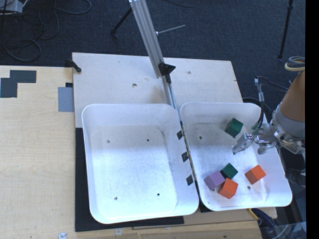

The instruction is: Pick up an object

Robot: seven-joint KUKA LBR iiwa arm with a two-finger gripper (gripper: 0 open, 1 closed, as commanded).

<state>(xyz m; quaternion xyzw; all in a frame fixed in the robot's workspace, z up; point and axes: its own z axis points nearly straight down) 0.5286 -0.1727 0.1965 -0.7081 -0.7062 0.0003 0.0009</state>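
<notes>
The right bin (279, 195) holds several small cubes. A green cube (233, 127) lies toward its back. In the front part sit a dark green cube (229, 171), a purple cube (215, 179) and an orange cube (228, 188), packed close together. A second orange cube (255, 174) lies apart to their right. My gripper (250, 152) hangs over the right half of this bin, between the green cube and the second orange cube. Its fingers stand spread, open, with nothing between them.
The left bin (94, 133) stands beside the right one, with black clips on the shared rim (183, 156). A slanted aluminium post (149, 39) rises behind the bins. The arm's body (294, 108) comes in at the right edge.
</notes>
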